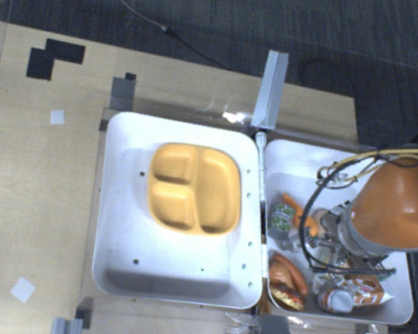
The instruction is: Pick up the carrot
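The carrot (297,205) is a slim orange piece lying in the right bin (288,163), near its left wall, partly crossed by a black cable. My gripper (331,241) hangs low over the middle of that bin, just right of the carrot, mostly hidden under the orange-banded wrist (396,204). Whether it touches the carrot I cannot tell.
A green and grey can (282,219) lies right beside the carrot. A burger-like toy (288,281) and a brown-labelled bottle (346,294) sit at the right bin's front. The left bin (119,211) holds a yellow divided plate (194,187). Black cables (312,218) loop beside the wrist.
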Controlling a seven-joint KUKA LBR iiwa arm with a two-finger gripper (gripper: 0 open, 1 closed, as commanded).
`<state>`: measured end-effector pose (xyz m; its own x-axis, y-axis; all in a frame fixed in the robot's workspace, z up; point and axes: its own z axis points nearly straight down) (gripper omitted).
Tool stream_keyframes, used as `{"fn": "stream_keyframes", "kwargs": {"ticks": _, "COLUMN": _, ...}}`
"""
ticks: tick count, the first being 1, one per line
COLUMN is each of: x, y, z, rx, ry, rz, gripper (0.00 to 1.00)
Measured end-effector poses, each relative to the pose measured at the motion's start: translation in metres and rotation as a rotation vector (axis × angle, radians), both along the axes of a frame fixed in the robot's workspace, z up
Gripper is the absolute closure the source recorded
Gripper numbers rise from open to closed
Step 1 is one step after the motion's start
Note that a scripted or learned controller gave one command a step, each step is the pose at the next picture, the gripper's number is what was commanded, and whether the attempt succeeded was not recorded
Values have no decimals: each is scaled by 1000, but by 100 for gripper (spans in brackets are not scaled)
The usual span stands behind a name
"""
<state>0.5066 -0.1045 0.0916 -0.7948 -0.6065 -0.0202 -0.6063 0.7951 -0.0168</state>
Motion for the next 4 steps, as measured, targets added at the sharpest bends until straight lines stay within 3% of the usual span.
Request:
{"fn": "stream_keyframes", "kwargs": {"ticks": 1, "x": 94, "y": 0, "z": -2, "rx": 4, "ry": 10, "rz": -159, "gripper": 0}}
{"fn": "stream_keyframes", "kwargs": {"ticks": 2, "x": 98, "y": 2, "z": 12, "rx": 5, "ry": -1, "rz": -158, "gripper": 100}}
{"fn": "stream_keyframes", "kwargs": {"ticks": 3, "x": 11, "y": -70, "z": -1, "rx": -6, "ry": 10, "rz": 75, "gripper": 100}}
{"fn": "stream_keyframes", "kwargs": {"ticks": 4, "x": 12, "y": -67, "z": -1, "rx": -4, "ry": 7, "rz": 79, "gripper": 0}}
